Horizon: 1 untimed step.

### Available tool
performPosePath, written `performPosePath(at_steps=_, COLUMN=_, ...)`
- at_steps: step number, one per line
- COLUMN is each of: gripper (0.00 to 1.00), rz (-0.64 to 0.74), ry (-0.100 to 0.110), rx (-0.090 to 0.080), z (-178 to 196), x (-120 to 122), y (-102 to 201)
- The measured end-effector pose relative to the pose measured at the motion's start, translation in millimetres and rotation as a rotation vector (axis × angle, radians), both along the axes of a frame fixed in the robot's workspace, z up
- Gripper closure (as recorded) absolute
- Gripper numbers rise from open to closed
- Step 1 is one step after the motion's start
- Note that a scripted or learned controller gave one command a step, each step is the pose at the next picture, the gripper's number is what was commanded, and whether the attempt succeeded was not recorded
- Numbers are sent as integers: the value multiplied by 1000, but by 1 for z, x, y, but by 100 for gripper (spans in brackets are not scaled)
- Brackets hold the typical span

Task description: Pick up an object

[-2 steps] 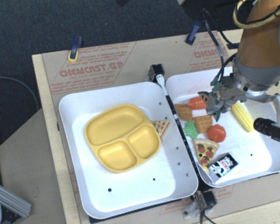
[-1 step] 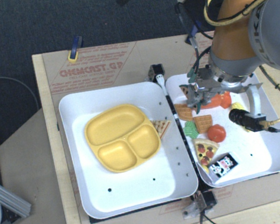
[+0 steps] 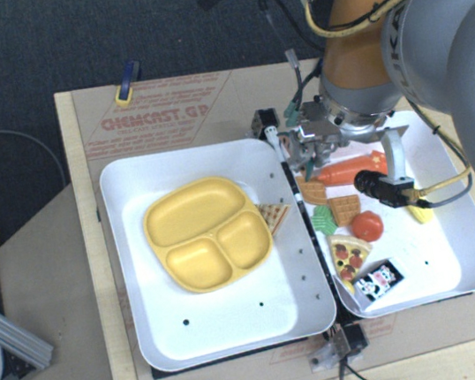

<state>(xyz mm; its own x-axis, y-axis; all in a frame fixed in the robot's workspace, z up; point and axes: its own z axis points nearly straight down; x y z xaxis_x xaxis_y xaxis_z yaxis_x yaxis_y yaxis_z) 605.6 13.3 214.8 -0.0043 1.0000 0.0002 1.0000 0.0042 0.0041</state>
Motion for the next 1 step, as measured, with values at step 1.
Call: performPosePath(at_steps=1, gripper=100, rz=-3, ry=0, rx=0, z=9, x=7, y=7)
